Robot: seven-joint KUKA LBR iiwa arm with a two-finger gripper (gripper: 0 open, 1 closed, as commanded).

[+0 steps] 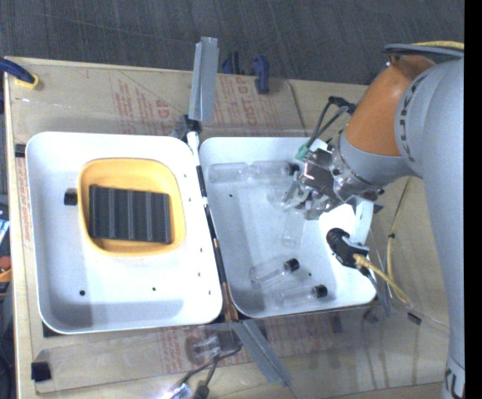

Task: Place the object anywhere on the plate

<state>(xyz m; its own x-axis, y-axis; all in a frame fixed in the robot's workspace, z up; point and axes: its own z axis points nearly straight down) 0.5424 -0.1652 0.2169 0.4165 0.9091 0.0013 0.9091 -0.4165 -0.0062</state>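
Observation:
A yellow plate lies in the left bin, and a black ridged slab covers most of its middle. In the right bin lie clear plastic items. Two small clear vials with black caps rest near the front wall. A larger clear piece sits at the back left. My gripper is down inside the right bin toward its back right, over another clear piece. The see-through plastic there makes it hard to tell where that piece ends.
A small black block sits in the left bin just left of the plate. The ridge where the two bins meet runs between the bins. A black cable end hangs beside the wrist over the right bin's right side.

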